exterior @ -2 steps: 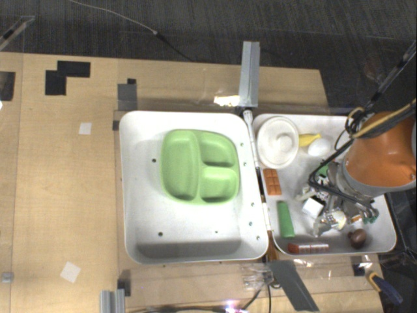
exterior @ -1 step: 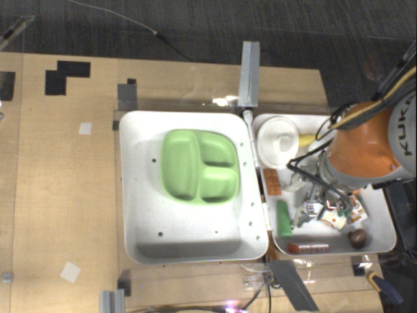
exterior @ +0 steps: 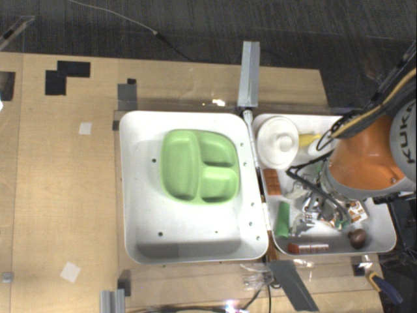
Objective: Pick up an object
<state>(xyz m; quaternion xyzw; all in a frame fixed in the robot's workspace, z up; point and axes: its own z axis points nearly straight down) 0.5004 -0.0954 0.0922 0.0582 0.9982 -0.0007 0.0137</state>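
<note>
Arm: I see the grey arm with its orange band [exterior: 365, 150] reaching in from 3 o'clock, its bulk hanging over the right-hand shallow white bin [exterior: 391, 237].
Gripper: the metal two-finger gripper [exterior: 311, 215] sits low in the right bin, pointing toward 7 o'clock, among the clutter there.
Gripper state: I cannot tell whether it is parted or closed, nor whether anything sits in it; cables and bright metal blur together at that spot.
Right bin, 11 o'clock: a round white plastic lid or cup [exterior: 278, 141] lies in that corner, with a yellow piece [exterior: 311, 140] just beside it at its 3 o'clock.
Right bin, 9 o'clock: a small brown block [exterior: 272, 183] lies against the left wall.
Right bin, 7 o'clock: a green upright stick-shaped object [exterior: 283, 219] lies just left of the gripper.
Right bin, 6 o'clock: a thin dark red marker-like bar [exterior: 308, 247] lies flat near the front wall.
Right bin, 5 o'clock: a dark brown rounded lump [exterior: 358, 238] rests near the front right corner.
Left bin: the left-hand shallow white bin [exterior: 140, 194] holds a light green plastic tray with three compartments [exterior: 199, 166], lying flat toward its 12 o'clock half.
Bench: both bins rest side by side on the pale wooden bench [exterior: 58, 194].
</note>
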